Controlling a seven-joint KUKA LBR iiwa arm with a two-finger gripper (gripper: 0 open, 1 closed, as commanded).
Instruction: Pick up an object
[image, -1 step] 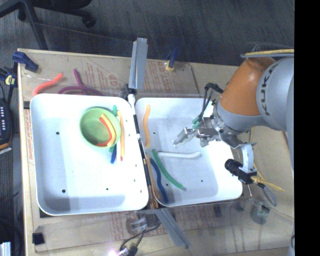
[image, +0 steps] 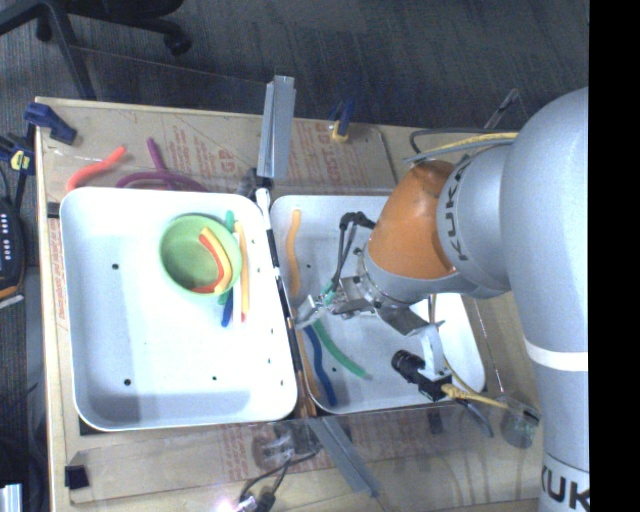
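Arm (image: 545, 230): the right of the view is occupied by the grey body, which is bent over the right bin; the orange band (image: 410, 225) is seen above the wrist.
Bench (image: 170, 125): two white bins are carried side by side on a brown board; loose orange and purple strips are left at its far left corner.
Left bin (image: 150, 390): a green bowl and several coloured sticks are held in its far half; the near half is left bare.
Right bin (image: 465, 370): it is largely covered by the wrist; sticks are seen along its left wall and in its near left corner.
Green bowl (image: 190, 255): it is set near the far edge of the left bin, with red and yellow curved sticks laid across its right rim.
Gripper (image: 318, 303): it is lowered at the left wall of the right bin, just above the sticks; whether it is spread or closed cannot be told, since the tip is small and cluttered.
Orange stick (image: 293, 250): it is laid along the left wall of the right bin, towards the far edge.
Blue stick (image: 318, 368): it is laid in the near left corner of the right bin, beside a green stick (image: 340, 355).
Step in hand: the approach or grasp at the sticks is judged to be under way; no object is seen to be held.
Next move: a firm closure on one stick is called for, then a straight lift clear of the bin wall.
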